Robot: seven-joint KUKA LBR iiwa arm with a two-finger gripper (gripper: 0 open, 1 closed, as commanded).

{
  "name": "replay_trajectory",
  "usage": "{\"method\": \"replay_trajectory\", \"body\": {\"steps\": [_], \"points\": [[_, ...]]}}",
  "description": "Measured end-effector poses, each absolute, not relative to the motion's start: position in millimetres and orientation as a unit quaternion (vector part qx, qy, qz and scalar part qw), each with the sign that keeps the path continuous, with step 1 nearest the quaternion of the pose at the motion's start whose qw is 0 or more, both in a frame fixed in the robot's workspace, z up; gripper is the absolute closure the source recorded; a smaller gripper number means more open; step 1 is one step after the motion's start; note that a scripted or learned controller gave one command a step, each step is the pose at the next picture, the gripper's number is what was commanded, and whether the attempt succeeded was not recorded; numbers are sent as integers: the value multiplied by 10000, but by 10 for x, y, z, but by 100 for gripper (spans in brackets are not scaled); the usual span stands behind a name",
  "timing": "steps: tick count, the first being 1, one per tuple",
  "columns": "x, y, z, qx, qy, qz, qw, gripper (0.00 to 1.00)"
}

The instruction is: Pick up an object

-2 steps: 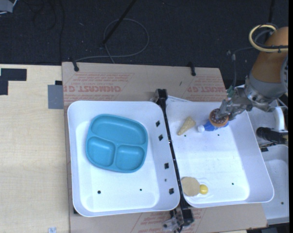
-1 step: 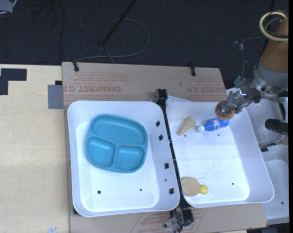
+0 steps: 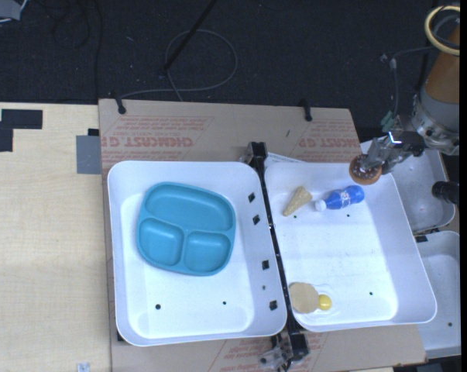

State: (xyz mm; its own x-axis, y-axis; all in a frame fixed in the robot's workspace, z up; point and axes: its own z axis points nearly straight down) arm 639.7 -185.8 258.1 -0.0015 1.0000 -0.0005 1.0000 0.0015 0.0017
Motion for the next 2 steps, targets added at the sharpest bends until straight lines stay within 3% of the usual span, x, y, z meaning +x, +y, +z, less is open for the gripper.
{"method": "replay_trajectory", "body": {"steps": [2], "points": [[6054, -787, 2302, 7057, 7085, -12, -32, 100]]}}
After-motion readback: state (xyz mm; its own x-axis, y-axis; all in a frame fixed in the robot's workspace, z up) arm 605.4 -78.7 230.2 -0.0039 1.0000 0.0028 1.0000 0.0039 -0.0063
